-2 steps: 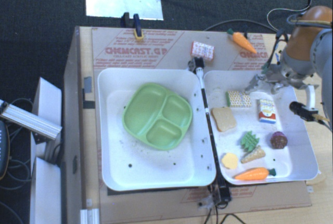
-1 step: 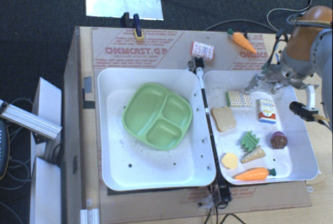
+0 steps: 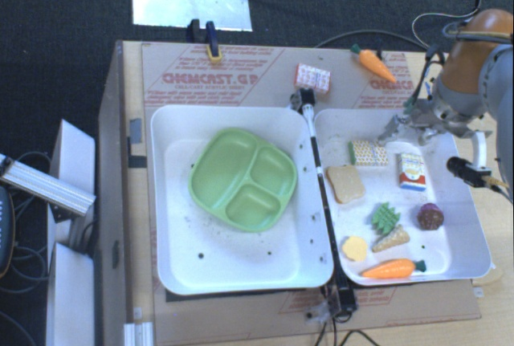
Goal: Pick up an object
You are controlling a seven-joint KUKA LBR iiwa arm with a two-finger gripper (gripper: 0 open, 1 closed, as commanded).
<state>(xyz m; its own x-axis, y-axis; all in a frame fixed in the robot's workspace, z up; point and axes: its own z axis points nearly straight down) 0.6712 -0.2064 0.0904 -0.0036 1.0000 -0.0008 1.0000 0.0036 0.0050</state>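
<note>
White plastic bins sit side by side on the counter (image 3: 241,79), seen from above at a slant; the left bin (image 3: 173,256) holds a green divided plate (image 3: 243,179), lying a little tilted near its middle; the right bin (image 3: 474,244) holds a scatter of toy foods. Near its top edge lies a pale waffle-like block (image 3: 368,152); right of that, a small carton (image 3: 413,172) with red print; below the block, a slice of toast (image 3: 346,184); further down, a green leafy piece (image 3: 385,217), a dark red berry (image 3: 430,216), a wedge (image 3: 390,239), a yellow round (image 3: 354,248), and an orange carrot (image 3: 391,268) along the bottom edge. Outside the bins, a second carrot (image 3: 376,63) and a small red-and-white packet (image 3: 313,78) lie on the counter. The grey arm enters from the right; its hand (image 3: 399,128) hangs over the right bin's upper edge, just beside the waffle-like block; whether its fingers are apart or together cannot be told.
</note>
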